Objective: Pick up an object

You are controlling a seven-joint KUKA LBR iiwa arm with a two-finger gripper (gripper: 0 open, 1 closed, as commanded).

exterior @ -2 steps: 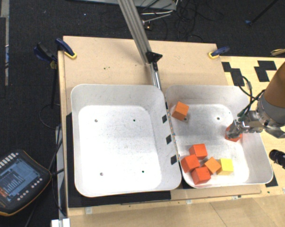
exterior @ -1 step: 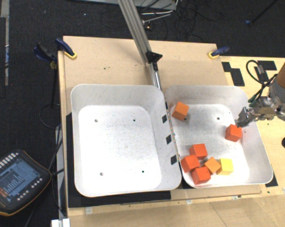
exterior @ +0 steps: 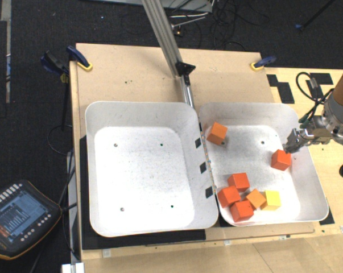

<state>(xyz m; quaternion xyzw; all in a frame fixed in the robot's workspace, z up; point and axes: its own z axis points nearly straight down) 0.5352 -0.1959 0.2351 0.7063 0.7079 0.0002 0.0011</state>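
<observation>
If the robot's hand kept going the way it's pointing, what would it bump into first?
Probably the lone red-orange cube near the right white bin's edge, sitting just past the hand. Height is hard to judge, so it might pass above.

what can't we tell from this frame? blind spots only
- Claw fingers: too small and dark in the camera view to read open or shut, or whether they touch the red cube just below.
- Arm: cut off by the right edge above the wrist.
- Block cluster near the right bin's front: cubes overlap, so lower faces and contacts are hidden.
- Handheld pendant: screen text too small.
</observation>
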